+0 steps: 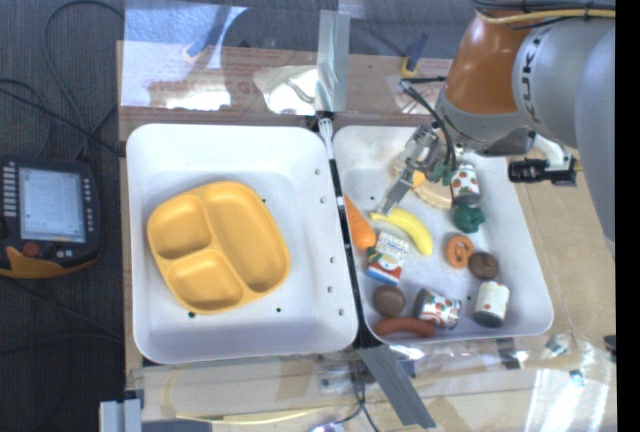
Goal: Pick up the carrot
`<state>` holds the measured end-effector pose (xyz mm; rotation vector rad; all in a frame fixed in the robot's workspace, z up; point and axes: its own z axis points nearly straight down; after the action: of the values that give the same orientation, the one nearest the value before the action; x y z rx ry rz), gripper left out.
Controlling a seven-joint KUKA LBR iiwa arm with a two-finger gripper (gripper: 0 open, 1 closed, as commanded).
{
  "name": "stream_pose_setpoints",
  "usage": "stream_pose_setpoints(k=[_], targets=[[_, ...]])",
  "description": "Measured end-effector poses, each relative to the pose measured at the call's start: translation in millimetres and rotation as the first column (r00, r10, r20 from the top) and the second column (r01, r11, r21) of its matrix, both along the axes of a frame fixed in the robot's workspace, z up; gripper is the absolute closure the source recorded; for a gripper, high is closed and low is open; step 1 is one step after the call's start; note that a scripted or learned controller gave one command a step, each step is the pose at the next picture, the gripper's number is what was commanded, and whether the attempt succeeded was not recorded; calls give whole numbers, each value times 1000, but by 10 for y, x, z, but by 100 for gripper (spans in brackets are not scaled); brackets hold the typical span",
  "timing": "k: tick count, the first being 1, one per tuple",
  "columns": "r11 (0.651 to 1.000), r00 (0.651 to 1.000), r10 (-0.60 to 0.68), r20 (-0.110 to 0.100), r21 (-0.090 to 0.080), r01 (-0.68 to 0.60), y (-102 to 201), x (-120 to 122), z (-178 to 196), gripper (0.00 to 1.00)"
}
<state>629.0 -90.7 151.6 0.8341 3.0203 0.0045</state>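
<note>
- Camera view: the carrot is lying in the right bin, pressed against its left wall at about nine o'clock from the bin's middle, its thin end pointing toward twelve.
- The gripper is hanging over the upper part of that bin, at about two o'clock from the carrot and near it but not touching; whether it is open or closed I cannot tell, since the metal parts are blurring together, and nothing is showing as held.
- A banana is sitting just beside the carrot at three o'clock, with a small carton at five o'clock, so the space around the target is looking crowded.
- The left bin is carrying a yellow divided plate, well apart from the carrot.
- Progress, as I judge it: the pick is not yet made; the carrot is resting on the bin floor, so reaching it, closing on it and lifting it are all remaining.
</note>
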Motion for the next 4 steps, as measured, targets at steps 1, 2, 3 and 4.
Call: stream_pose_setpoints(k=[1,2,3,4], targets=[[998,998,63,19,-2,-63,-133,-469,-527,0],[976,976,218,0,-8,-218,-617,-924,-428,0],[896,896,443,7,-7,-443,-925,-671,-537,0],[923,923,384,13,-17,-384,-663,77,-515,0]])
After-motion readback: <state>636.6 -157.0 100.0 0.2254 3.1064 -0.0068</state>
